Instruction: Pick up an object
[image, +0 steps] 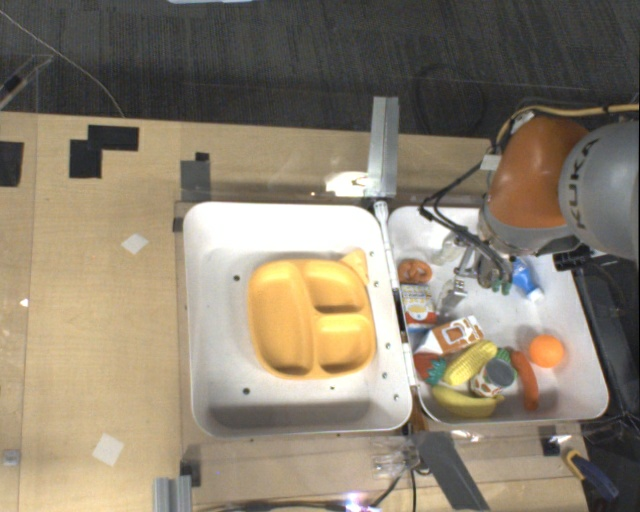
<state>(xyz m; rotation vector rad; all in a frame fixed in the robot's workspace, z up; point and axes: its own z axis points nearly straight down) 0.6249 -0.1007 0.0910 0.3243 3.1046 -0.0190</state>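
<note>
The left bin (205, 300) held a yellow divided tray (305, 315), and the arm (560, 185) reached over the right bin (590, 350). Its gripper (470, 275) hung above that bin's far part, finger spacing indiscernible. Near the front lay a corn cob (470, 362), a banana (462, 400) and an orange ball (546, 351).

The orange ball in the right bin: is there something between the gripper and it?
Nothing visible stands in the way. The gripper hangs over the upper middle of the right bin, and the orange ball lies apart to its lower right, on bare bin floor. The piled toys sit left of that path.
</note>
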